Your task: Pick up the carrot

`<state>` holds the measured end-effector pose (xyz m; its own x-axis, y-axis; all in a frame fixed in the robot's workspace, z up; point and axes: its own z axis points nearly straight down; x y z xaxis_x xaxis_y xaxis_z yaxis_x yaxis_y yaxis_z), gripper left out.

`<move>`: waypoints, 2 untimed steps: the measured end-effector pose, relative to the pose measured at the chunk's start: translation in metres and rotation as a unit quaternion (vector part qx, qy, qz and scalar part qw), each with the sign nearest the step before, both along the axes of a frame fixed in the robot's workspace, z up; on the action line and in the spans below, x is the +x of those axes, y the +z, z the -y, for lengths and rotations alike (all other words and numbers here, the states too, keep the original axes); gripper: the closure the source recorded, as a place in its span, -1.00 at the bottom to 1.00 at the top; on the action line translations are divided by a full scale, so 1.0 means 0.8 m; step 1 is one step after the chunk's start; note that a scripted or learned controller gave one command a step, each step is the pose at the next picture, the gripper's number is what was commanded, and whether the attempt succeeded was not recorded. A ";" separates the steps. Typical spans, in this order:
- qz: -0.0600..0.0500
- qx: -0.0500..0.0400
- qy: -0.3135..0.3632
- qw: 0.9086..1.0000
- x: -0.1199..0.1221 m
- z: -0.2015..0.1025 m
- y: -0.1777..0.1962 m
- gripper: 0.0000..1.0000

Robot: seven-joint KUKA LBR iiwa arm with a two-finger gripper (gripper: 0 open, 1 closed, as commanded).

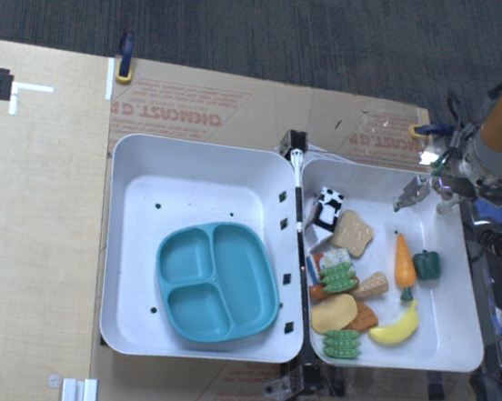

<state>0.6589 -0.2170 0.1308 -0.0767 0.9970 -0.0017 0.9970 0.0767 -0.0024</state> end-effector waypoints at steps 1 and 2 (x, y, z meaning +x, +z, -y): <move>0.001 0.007 0.023 1.000 -0.058 -0.003 -0.048 -1.00; 0.003 0.003 0.023 1.000 -0.056 -0.001 -0.035 1.00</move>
